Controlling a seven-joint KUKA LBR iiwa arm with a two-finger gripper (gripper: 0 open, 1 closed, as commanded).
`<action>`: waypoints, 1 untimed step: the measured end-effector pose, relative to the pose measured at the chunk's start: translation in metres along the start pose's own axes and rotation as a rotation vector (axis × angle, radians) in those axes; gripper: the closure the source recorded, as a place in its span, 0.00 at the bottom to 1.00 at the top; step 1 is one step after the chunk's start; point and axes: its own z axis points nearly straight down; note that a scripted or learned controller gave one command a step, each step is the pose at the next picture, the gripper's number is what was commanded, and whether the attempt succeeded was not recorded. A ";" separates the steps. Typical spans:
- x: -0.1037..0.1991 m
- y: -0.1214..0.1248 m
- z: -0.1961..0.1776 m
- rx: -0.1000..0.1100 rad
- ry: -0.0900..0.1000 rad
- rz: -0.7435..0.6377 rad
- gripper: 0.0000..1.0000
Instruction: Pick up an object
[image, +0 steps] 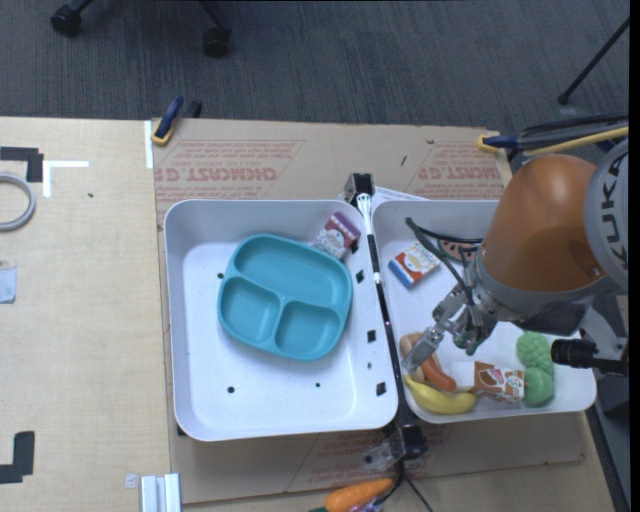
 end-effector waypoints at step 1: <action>0.000 0.000 0.000 0.000 0.000 0.000 0.00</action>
